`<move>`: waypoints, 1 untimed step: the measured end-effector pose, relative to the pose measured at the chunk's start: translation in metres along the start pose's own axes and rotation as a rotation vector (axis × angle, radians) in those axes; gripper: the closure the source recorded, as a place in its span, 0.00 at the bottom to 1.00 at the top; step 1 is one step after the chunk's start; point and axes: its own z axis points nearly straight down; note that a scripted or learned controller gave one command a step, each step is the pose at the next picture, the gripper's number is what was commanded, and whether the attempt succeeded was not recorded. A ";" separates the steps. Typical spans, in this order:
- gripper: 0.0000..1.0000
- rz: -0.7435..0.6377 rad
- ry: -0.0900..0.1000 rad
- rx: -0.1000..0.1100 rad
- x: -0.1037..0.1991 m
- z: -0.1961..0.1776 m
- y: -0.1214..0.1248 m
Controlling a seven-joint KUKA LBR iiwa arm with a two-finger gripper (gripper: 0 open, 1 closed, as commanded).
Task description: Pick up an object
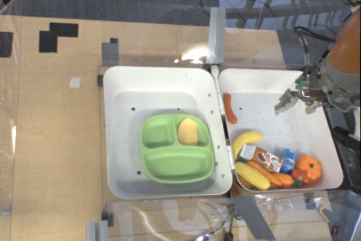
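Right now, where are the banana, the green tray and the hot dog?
banana (247,139), camera view, middle of its curve.
green tray (176,163), camera view, floor of its large front compartment.
hot dog (229,109), camera view, mid-length.

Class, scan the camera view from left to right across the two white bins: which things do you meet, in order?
Green divided plate → yellow lemon-like fruit sitting in the plate's upper right compartment → orange sausage → banana → orange pumpkin. The gripper hangs over the right bin.
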 end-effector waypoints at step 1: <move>0.00 0.015 0.000 -0.002 0.006 0.138 -0.048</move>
